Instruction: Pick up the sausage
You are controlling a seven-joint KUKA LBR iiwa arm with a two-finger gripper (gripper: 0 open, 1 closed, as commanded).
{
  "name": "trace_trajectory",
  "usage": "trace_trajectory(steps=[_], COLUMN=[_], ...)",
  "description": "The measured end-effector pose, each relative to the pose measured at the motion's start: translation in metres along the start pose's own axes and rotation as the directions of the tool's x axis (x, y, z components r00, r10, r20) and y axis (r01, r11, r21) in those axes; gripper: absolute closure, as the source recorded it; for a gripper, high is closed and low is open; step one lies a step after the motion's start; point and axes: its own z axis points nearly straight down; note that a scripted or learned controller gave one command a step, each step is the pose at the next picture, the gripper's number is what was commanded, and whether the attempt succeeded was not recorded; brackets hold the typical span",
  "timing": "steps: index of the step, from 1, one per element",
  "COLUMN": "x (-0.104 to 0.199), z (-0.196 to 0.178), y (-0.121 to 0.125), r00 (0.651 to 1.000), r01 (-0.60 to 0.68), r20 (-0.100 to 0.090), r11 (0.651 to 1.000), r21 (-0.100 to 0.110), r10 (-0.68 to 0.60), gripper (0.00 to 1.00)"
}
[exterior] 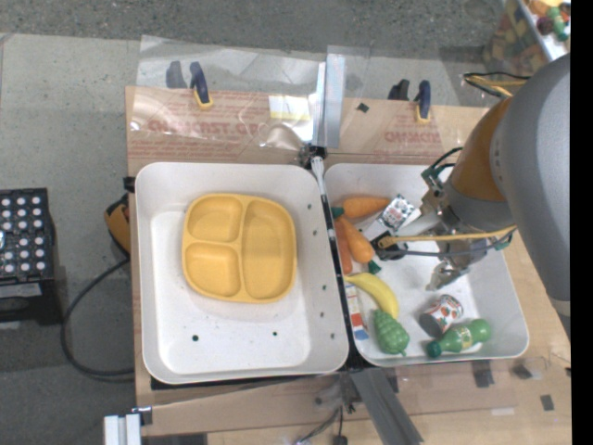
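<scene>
In the right bin (508, 276), an orange-brown, sausage-like piece (354, 240) lies diagonally near the left wall. An orange carrot (366, 206) lies just above it. I cannot tell for sure which of the two is the sausage. My gripper (448, 270) hangs over the middle of the right bin, right of both pieces and clear of them, below the grey arm with its orange band (482, 165). Nothing shows in its grasp.
The right bin also holds a yellow banana (376, 292), a green bumpy fruit (390, 333), a green bottle (460, 336), a small can (444, 312) and a white packet (398, 213). A yellow divided plate (240, 247) lies in the left bin (167, 341). Cables (435, 240) run across the right bin.
</scene>
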Motion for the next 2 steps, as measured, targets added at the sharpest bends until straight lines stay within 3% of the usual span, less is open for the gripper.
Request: trace_trajectory(steps=[1, 2], x=[-0.01, -0.009], z=[0.028, -0.036], y=[-0.04, 0.048], r00=[0.99, 0.989], r01=[-0.141, -0.145], r20=[0.001, -0.002], r11=[0.99, 0.989], r21=[0.002, -0.003], r10=[0.141, 0.145], gripper=[0.0, 0.0])
